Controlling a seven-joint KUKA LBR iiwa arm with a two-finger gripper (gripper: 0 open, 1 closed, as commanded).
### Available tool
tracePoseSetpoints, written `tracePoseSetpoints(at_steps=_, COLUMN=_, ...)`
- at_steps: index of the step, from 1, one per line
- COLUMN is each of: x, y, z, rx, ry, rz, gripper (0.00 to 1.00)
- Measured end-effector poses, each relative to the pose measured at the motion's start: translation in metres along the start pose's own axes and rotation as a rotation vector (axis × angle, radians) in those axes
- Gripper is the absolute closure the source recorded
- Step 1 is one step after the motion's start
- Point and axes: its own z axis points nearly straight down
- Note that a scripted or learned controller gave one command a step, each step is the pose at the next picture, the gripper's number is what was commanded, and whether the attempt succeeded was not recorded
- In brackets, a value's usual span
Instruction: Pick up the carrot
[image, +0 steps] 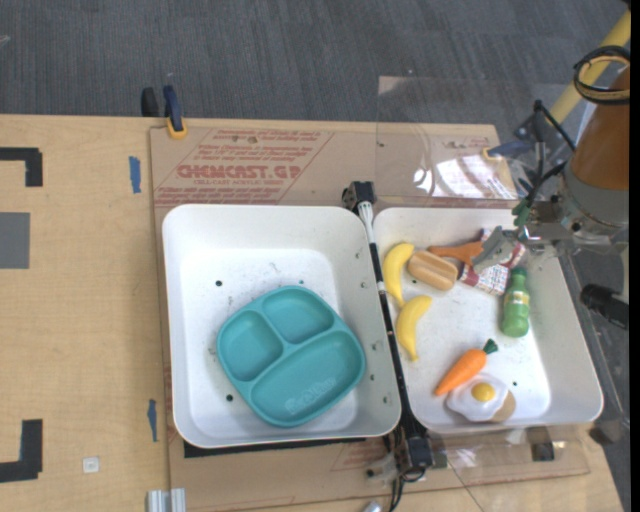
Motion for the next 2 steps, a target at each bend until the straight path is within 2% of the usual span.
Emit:
tracePoseSetpoints(at_steps=1, x=-0.017, y=-0.077, z=0.116, rx=0.010, ry=0.002, rz=-0.060, gripper=0.00)
tracePoseSetpoints(at_steps=2, x=0.020, y=-0.088, z=0.142, rx=-0.009, ry=-0.007, rz=-0.275, gripper=0.00)
